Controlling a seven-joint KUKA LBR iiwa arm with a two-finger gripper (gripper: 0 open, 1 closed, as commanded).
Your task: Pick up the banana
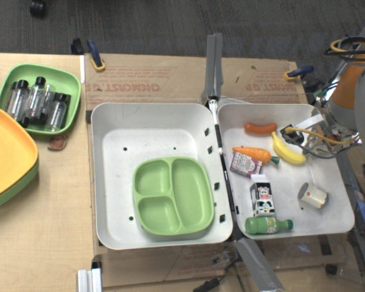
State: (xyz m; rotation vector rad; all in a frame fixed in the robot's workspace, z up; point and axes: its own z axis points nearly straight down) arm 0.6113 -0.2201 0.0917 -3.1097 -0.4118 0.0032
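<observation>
camera view, fixed above the bench, looking down at a slant. showed the banana (pixel 287 151) in the right bin (pixel 336 219), in its upper right part, flat on the white floor. curved, with one end up and left toward the sausage (pixel 260 127) and the other end down and right. lay just beside the tip of the carrot (pixel 252 153), near the sausage without touching it, and well apart from the cup (pixel 313 195), the carton (pixel 263 198) and the bottle (pixel 267 225) lower in the same bin. showed the left bin (pixel 109 163) holding a green divided plate (pixel 172 194), no part of the task. placed the gripper (pixel 319 140) close by the banana's right side, under the grey arm (pixel 350 96) reaching in from the right. could not tell whether open or closed, with cables and brackets crowding that spot. saw nothing held in it.

handling, as judged: light, smooth-skinned and probably a little slippery, firm enough to take a modest squeeze. apt to pivot or roll on its curve if pressed off-centre. best taken across the thick middle, square to the long axis, not at the tapering ends. called for care on the left side, the carrot tip lying close enough to catch.
</observation>
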